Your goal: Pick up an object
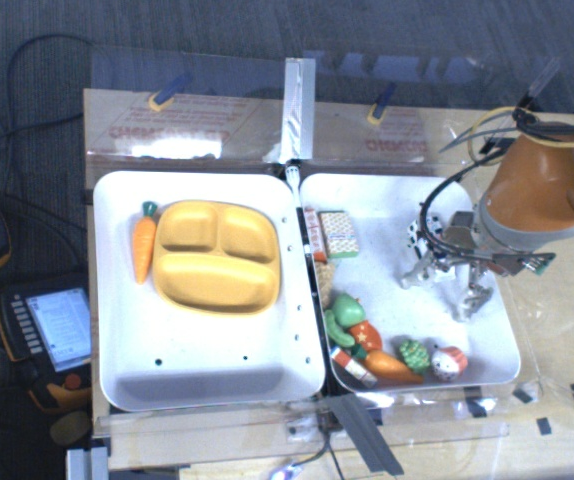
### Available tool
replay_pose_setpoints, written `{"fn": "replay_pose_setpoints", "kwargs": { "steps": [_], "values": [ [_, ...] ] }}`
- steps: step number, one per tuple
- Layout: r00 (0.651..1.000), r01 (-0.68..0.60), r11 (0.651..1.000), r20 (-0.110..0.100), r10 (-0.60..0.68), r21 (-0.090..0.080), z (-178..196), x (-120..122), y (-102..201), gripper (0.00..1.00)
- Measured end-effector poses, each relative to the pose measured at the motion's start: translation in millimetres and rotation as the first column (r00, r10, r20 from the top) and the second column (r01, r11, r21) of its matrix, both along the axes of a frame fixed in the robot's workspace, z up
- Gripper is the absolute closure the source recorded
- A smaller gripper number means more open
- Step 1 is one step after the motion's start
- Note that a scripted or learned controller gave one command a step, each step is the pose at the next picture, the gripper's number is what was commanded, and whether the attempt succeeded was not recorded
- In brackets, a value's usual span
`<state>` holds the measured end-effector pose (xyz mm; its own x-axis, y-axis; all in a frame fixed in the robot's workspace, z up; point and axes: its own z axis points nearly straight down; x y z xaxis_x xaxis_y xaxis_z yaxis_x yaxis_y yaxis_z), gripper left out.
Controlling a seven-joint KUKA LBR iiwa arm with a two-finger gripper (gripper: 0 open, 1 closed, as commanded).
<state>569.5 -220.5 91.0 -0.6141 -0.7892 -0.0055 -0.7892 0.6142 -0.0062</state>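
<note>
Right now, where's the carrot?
In the left bin, the carrot lies along the left side of the yellow tray, near the bin's left wall.

Dark grey carpet [217, 18] covers the floor around the bench [557, 368]; black cables [27, 98] trail past its left edge toward two handheld pendants [42, 333]

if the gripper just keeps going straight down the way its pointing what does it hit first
Most likely the bare white floor of the right bin. The gripper points down over an open patch, with the toys nearer the bin's front edge and the small box off to its far left. Depth is hard to judge from this slanted view.
</note>
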Motion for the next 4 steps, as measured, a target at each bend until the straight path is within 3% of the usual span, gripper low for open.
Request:
{"fn": "replay_pose_setpoints", "kwargs": {
  "steps": [1, 2, 3, 4],
  "values": [
    [0.999, -0.041, 0.999, 0.01, 0.041, -0.001, 1, -74, 2, 0.0],
    [0.98, -0.197, 0.98, 0.0, 0.197, 0.009, -1, 1, 6, 0.0],
    [0.934, -0.357, 0.934, 0.013, 0.356, 0.004, 1, -12, 11, 0.0],
    [0.935, -0.355, 0.935, 0.012, 0.355, 0.0, 10, -12, 9, 1.0]
  ]
}}
